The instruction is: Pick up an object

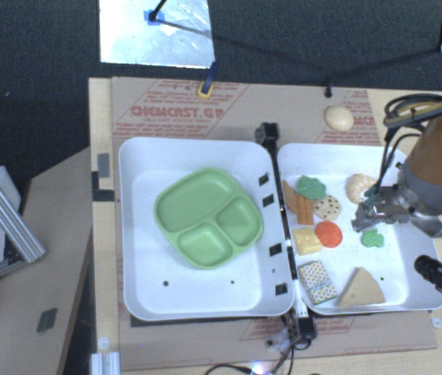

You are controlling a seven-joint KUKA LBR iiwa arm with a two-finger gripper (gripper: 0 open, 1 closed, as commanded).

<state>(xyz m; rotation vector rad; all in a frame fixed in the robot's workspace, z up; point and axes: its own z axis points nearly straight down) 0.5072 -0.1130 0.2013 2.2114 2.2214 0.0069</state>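
the grey arm with its orange band [440, 151] comes in from the right and hangs over the right white bin [420, 291]. its pincer [373, 209] sits low in that bin, and i cannot tell if it is apart or together.

the small things to pick from all lie in the right bin. a tan shell-shaped toy [358, 186] is just beside the pincer, up and to its left. a small green ridged piece [372, 238] lies just under it. further left are a round red piece [329, 233], a round speckled cookie [327, 207], a green leafy piece [310, 187], an orange-brown stick [299, 202] and a yellow block [308, 241]. near the front lie a patterned square cracker [315, 279] and a tan wedge [361, 289].

the left white bin [143, 287] holds a green tray with three parts [208, 217]. a black divider [277, 209] runs between the bins. a pale egg-shaped thing [339, 117] rests on the counter [174, 112] behind the right bin.
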